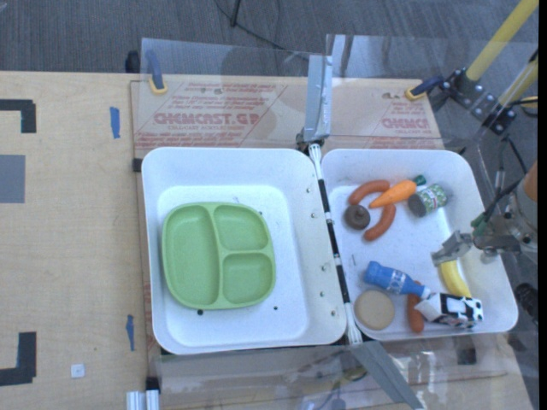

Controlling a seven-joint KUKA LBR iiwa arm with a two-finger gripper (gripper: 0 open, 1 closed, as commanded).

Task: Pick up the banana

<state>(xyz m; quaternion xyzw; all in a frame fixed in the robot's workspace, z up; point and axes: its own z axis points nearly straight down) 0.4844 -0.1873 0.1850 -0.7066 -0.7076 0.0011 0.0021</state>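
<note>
The banana (452,276) is lying in the right bin (466,171), near that bin's right wall, its upper end just beneath the tool (455,250). The tool is reaching in from the right edge and is sitting directly above the banana's top end; whether it is touching the fruit cannot be determined, and whether it is spread or pressed together cannot be told either.

Just below the banana, a black-and-white cow toy (460,309) is resting near the bin's lower right corner. A blue bottle (392,278) is lying to the banana's left, with a tan round disc (374,311) below it. Further up the bin, a carrot (394,194), sausages (381,219), a brown doughnut (357,217) and a small can (428,199) are grouped together.

The left bin (171,171) is holding a green divided plate (219,255). Both bins are standing on the worktop (60,229).
</note>
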